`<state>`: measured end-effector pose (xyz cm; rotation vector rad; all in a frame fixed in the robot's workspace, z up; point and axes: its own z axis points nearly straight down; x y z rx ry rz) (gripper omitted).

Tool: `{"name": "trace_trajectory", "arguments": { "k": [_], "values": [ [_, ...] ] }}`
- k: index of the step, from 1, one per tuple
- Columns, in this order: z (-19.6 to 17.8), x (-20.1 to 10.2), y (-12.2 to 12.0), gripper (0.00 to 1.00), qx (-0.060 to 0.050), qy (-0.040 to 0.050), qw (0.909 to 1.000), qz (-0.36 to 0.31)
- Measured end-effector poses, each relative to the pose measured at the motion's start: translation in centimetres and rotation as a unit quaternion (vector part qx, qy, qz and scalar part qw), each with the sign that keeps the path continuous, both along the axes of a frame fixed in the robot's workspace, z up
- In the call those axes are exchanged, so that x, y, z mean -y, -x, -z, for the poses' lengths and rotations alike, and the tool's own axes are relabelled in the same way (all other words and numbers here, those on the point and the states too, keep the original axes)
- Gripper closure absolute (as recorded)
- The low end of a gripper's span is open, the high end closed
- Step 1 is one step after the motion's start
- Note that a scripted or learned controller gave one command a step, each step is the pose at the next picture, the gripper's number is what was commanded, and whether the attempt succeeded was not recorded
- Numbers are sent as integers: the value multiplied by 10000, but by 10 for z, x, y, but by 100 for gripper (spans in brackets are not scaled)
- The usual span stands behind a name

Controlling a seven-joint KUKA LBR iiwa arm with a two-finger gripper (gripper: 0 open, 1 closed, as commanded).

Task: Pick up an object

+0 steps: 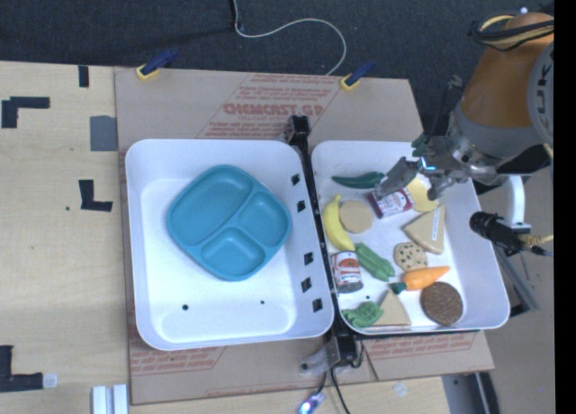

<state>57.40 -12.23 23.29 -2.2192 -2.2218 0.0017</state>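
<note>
The arm [504,79] comes in from three o'clock and bends down over the right bin [486,313], its claw [415,178] low over the bin's upper part, at about one o'clock from the bin's middle. The two fingers stand spread apart, one toward the left by the packet, one toward the right by the lemon. Between them, or just under them, lies a small dark red packet [392,202] with a pale label; whether the fingers actually touch it I cannot tell from here.

Around that packet the bin is crowded with toy food. A green chili [355,179] lies at eleven o'clock from it, a yellow lemon [419,194] just beside it at three o'clock, a round tan biscuit [355,217] at nine o'clock. A banana [335,223] curves along the bin's left wall. Below come a cheese wedge [427,232], a chocolate-chip cookie [409,256], a green pickle [373,261], a small can [347,271], a carrot [423,278] and a brown burger patty [442,302]. At six o'clock sits a sandwich triangle [392,311] with a leafy green piece [362,316] touching its left side.

The left bin [153,313] holds a blue divided plate [229,221], lying flat near its middle.
</note>
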Motion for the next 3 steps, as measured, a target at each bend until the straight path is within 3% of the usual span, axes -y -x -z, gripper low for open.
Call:
{"name": "trace_trajectory", "arguments": {
  "k": [2,3],
  "values": [
    [-42,-88,93,0,-13,-12,10000,-27],
    [-51,-85,91,100,-13,-4,10000,-14]
  ]
}}
